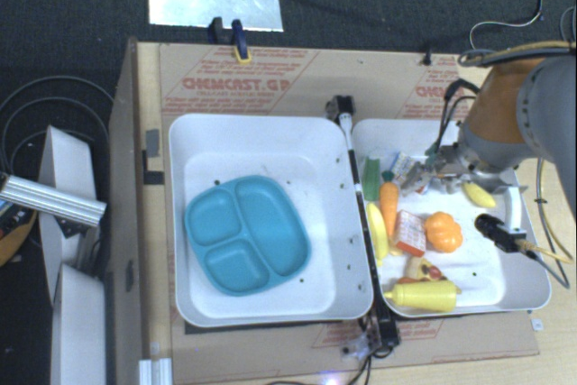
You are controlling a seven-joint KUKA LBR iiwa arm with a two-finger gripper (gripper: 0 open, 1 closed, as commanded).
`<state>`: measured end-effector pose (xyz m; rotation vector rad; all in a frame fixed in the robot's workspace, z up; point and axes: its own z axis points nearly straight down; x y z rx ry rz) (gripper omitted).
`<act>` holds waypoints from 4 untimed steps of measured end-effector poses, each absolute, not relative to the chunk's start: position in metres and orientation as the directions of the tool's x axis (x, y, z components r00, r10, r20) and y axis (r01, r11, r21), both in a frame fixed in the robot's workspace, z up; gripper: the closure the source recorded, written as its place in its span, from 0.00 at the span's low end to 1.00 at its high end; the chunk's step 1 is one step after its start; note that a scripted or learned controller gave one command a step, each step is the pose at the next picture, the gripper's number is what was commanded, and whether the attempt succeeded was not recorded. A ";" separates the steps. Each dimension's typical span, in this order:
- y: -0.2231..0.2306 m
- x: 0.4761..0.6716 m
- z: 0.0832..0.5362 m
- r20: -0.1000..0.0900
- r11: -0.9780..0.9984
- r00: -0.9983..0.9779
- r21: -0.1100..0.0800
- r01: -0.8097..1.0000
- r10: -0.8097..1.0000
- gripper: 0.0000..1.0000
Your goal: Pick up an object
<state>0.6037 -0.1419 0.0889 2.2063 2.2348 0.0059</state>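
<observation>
Bench [270, 72]: cardboard-lined, two white bins [270, 140], dark carpet [72, 4] around.

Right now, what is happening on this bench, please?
A robot arm reaches in from the right over the right bin, which holds toy food: a carrot, a pumpkin, a yellow bottle and more. Its gripper is low at the bin's far side, near the carrot's top. I cannot tell whether it holds anything. The left bin holds a blue tray.
</observation>
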 end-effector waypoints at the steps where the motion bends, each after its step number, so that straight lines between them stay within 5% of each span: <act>1: -0.199 0.662 0.085 0.020 0.006 -0.006 -0.007 1.000 1.000 0.00; 2: -0.207 0.627 0.194 -0.003 0.000 0.000 0.009 1.000 1.000 0.00; 3: -0.103 0.666 0.082 -0.004 0.007 -0.007 -0.017 1.000 1.000 0.00; 4: -0.165 0.596 0.084 0.000 -0.006 0.006 -0.003 1.000 1.000 0.00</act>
